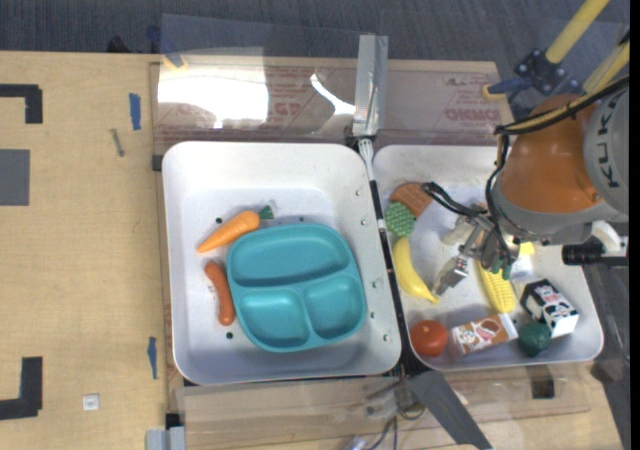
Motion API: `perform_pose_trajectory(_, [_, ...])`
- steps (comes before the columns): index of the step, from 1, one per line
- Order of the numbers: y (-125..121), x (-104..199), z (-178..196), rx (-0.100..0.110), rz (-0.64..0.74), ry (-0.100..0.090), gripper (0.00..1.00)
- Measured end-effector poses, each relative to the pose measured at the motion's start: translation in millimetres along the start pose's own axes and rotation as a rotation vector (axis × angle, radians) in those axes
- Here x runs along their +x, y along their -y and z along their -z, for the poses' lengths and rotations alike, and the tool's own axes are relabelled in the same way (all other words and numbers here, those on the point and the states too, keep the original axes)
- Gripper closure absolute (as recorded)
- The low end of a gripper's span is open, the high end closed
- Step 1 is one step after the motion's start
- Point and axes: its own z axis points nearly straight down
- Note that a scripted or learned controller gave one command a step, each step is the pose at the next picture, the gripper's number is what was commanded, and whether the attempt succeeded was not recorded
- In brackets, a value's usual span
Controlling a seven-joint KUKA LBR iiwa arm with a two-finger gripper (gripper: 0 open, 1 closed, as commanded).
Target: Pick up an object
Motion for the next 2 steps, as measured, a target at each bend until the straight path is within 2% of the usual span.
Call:
perform_pose_trajectory(1, [-2, -4, 13, -0.004, 0.001, 0.013, 1.0])
perform_pose_trajectory(2, [31, -62, 217, 0.002, 0.089, 0.008, 1.0])
